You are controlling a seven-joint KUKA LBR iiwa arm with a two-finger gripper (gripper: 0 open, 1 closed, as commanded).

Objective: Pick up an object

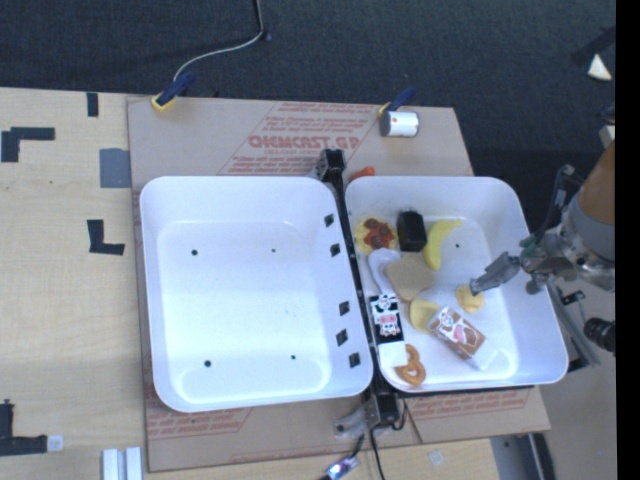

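End effector [490,278] hangs over the right bin [520,218] at mid-right of frame, fingertips just above a small yellow piece [469,299]; can't tell how far open it is or whether it grips anything. Objs bunched in that bin's left half: black block [411,230], yellow banana [439,241], patterned packet [459,334], pretzel [409,372] at bottom. Left bin [160,208] sits alongside on the desk [60,258].

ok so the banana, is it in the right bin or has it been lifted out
In. The banana lies on the floor of the right bin beside the black block, apart from the gripper.
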